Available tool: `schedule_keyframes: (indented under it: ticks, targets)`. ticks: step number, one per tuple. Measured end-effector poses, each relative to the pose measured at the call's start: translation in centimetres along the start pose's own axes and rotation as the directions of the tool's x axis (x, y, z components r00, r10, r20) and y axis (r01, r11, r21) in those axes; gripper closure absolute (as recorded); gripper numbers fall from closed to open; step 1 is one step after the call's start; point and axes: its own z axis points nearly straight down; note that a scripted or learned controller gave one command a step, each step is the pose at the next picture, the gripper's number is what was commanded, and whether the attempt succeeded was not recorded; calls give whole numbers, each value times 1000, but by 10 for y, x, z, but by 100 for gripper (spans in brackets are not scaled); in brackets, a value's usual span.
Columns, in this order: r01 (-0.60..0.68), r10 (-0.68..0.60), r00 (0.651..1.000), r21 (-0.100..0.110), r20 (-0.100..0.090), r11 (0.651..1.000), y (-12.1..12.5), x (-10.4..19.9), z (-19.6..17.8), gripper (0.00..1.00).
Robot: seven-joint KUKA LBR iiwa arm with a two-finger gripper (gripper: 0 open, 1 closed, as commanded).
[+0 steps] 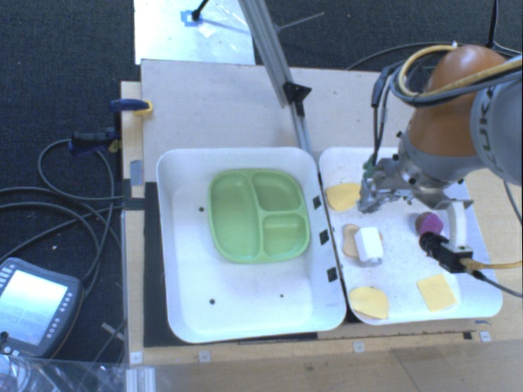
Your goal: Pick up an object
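1. Nearest you at the lower left lies the teach pendant (pixel 33 299) on the floor, cables looping beside it, well apart from the work.
2. Moving right, the left bin (pixel 176 243) carries a green divided plate (pixel 260 216), lying flat.
3. Next, the right bin (pixel 490 305) holds the candidates: a yellow wedge (pixel 343 196) near its far-left corner, a white block (pixel 369 243) resting on a tan slice, a yellow round (pixel 369 302), a yellow square (pixel 437 291) and a purple piece (pixel 429 221).
4. Your gripper (pixel 369 194) hangs low just beside the yellow wedge, which looks like the target. From this angle you cannot tell whether it is spread or closed, and nothing shows as held.
5. Watch out: the wedge looks thin and flat, so a close may slide over it. It also sits near the bin wall, so a descent could clip the rim.
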Motion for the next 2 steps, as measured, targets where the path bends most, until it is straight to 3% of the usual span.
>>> schedule_keyframes:
  ticks: [2]
  targets:
    - [0, 0, 1000, 0, -1, 1000, 17, 110, 17, 100]
